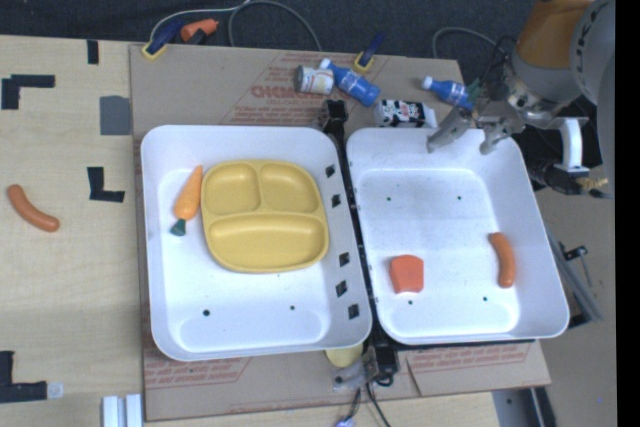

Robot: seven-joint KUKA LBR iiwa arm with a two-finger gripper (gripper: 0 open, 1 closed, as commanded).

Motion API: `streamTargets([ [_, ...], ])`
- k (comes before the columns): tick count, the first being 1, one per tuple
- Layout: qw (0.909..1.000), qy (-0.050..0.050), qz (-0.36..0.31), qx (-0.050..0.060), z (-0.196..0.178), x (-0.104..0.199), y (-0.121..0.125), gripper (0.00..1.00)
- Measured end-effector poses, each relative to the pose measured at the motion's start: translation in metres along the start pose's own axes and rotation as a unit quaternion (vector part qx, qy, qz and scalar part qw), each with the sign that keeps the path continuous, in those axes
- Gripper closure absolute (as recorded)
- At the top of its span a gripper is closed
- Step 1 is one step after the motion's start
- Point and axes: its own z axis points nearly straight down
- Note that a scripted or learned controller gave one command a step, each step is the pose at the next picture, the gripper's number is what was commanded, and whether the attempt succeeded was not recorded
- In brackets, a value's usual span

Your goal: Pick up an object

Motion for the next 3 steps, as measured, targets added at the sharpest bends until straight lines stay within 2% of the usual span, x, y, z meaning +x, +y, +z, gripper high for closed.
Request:
streamTargets([
  [1, 1.0000, 0.001, 0.002, 0.004, 0.002, 0.014, -0.106, 0.00],
  [2, 1.0000, 0.000, 0.000, -0.001, 0.113, 0.077, -0.173, 0.00],
  [3, 1.0000, -0.002, 0.002, -0.003, 0.099, 0.074, -0.171, 1.00],
])
